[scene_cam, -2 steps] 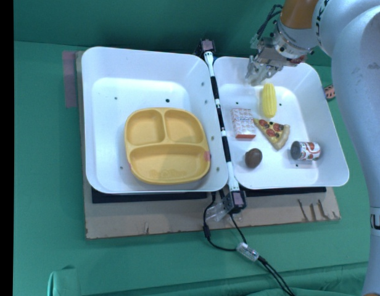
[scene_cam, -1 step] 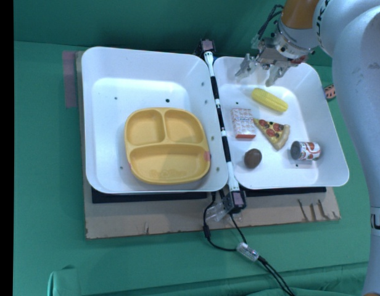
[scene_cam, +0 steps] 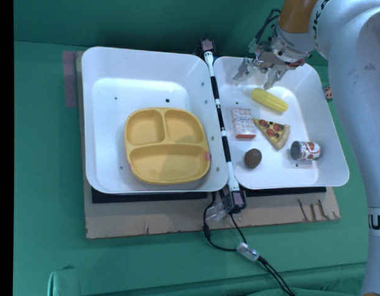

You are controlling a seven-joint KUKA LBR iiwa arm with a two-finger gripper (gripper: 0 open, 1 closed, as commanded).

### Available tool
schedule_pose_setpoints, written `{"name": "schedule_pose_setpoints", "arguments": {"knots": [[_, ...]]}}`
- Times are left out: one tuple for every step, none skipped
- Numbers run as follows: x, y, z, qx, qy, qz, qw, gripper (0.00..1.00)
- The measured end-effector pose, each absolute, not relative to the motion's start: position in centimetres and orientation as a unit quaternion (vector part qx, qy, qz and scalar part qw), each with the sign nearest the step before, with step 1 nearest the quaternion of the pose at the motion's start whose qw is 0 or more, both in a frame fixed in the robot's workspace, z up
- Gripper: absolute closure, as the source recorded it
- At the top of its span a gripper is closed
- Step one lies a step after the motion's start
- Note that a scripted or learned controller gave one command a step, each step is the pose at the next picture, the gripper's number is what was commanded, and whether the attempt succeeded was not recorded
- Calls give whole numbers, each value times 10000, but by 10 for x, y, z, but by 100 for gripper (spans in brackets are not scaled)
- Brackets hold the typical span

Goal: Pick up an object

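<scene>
Five objects lie in the right bin (scene_cam: pixel 329 165): corn cob (scene_cam: pixel 269 100), carton (scene_cam: pixel 242 123), pizza slice (scene_cam: pixel 273 132), can (scene_cam: pixel 305 150), brown ball (scene_cam: pixel 252 158). Gripper (scene_cam: pixel 258 74) hovers just beyond the corn, jaws spread wide, gripping nothing.

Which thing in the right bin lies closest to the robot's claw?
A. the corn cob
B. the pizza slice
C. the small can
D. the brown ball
A. The corn cob lies just below the gripper, near the right bin's far end; the other three sit further toward the front.
</scene>
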State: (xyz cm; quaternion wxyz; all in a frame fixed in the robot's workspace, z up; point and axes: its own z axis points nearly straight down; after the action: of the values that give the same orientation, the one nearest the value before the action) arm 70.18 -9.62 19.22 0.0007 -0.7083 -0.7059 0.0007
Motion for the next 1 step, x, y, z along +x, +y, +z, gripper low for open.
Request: {"name": "schedule_pose_setpoints", "arguments": {"knots": [[701, -96, 190, -7081, -7061, 15, 14, 0]]}}
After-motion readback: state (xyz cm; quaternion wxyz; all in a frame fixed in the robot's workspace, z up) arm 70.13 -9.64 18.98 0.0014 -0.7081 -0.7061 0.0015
